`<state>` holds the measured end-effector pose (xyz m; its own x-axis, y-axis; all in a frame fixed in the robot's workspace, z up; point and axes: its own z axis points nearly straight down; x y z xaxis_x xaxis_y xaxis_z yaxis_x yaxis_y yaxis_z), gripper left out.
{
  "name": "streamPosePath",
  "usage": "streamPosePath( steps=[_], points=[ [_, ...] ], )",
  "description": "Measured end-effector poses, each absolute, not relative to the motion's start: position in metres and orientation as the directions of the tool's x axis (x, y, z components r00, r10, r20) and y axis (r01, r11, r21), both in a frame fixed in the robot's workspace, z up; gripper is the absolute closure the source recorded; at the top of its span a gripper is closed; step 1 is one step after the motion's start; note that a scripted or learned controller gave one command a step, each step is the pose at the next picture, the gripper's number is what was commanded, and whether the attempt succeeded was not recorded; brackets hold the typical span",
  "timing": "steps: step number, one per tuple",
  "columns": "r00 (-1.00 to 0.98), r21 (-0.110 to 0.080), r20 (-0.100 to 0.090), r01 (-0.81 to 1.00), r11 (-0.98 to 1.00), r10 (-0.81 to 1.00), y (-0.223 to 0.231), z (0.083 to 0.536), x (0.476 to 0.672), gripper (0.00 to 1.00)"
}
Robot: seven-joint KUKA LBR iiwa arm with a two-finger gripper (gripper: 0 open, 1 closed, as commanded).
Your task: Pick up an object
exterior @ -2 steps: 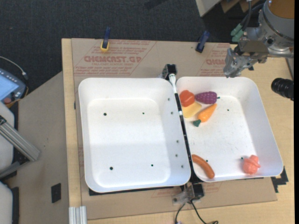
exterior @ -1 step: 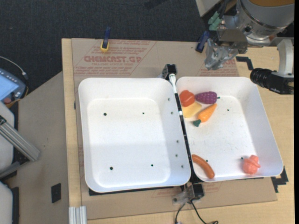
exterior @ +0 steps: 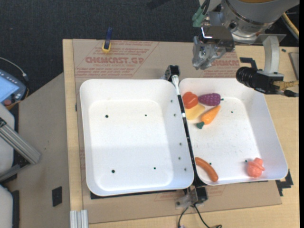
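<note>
White plastic walls rim the right bin point(exterior: 266, 122), and the gripper point(exterior: 205, 61) hangs above its far edge, over bare cardboard point(exterior: 142, 56); whether its fingers are apart or together I cannot tell. Nothing sits between them. Just below the gripper, against the bin's inner wall, a cluster lies touching: an orange-red pepper point(exterior: 190, 99), a purple grape bunch point(exterior: 209, 99), a yellow piece point(exterior: 194, 112) and a carrot point(exterior: 209, 115). Beyond that cluster the floor lies open toward the near rim, where a sausage point(exterior: 207, 169) and a pink piece point(exterior: 255, 167) rest well apart. The left bin point(exterior: 90, 127) sits down and left of the gripper, its walls touching the right bin's. Cardboard covers the tabletop point(exterior: 294, 141); dark carpet point(exterior: 47, 13) lies beyond.
</note>
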<state>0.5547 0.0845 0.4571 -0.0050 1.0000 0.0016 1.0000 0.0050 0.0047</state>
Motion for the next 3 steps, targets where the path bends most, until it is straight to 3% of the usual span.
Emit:
streamPosePath(
  steps=[1,2,3],
  points=[
    [-0.01,0.006,0.004,1.0,0.01,1.0,0.164,0.491,0.531,1.0],
    [-0.005,-0.013,-0.003,1.0,0.005,1.0,0.213,0.386,0.549,1.0],
    [0.0,-0.001,0.0,1.0,0.0,1.0,0.21,0.394,0.55,0.0]
  ],
)
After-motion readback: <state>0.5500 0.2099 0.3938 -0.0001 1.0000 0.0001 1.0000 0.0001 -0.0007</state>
